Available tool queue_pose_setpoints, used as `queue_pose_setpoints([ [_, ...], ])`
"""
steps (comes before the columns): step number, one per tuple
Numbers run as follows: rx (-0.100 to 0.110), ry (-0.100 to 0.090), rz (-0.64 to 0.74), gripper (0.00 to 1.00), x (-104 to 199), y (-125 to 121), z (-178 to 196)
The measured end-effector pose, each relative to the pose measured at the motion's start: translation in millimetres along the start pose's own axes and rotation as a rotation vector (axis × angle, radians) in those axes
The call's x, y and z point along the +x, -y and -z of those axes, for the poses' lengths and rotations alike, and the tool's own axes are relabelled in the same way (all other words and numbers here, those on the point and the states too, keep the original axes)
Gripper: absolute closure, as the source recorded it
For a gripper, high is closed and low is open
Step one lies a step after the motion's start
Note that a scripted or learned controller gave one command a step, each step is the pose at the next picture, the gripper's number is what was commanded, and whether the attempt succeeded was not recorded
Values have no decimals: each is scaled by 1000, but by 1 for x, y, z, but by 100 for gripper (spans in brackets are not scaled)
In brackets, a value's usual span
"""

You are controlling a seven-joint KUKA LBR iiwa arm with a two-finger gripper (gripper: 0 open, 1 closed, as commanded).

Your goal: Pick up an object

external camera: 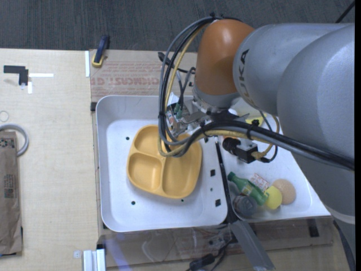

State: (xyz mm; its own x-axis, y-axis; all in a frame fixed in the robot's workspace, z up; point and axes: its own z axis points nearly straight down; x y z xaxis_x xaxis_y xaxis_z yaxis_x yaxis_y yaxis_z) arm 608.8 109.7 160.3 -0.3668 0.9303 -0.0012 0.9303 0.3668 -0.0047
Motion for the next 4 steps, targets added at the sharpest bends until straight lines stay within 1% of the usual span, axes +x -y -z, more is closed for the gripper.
queue_pose_setpoints([
  [1,-2,1,26,100,8,-53,66],
  [2,-2,1,25,0,8,-53,65],
  [3,-2,1,89,0,-38,-13,29],
  [4,-3,1,406,0,-115,19,30],
])
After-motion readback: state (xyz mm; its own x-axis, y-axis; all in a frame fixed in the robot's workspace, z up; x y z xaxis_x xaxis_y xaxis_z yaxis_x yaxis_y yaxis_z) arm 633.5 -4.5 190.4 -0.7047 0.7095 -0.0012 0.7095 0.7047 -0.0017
